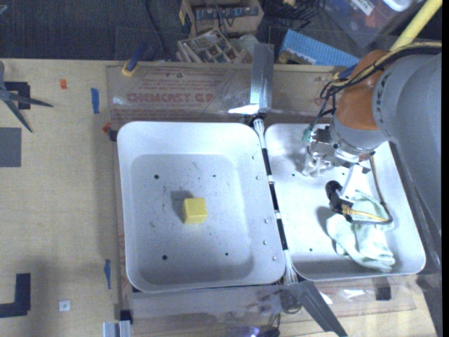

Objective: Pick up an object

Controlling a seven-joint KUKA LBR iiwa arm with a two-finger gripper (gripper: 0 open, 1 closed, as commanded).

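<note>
Left bin (140, 153) smooth white plastic, scuffed; yellow block (195, 210) matt; pale cloth (365, 241) crumpled, soft

Block (195, 210) in left bin (140, 146); cloth (365, 241) in right bin (280, 142).

A single fixed camera looks down at a slant on the worktop (56, 209), taking in both white bins (189, 135) fully.
</note>
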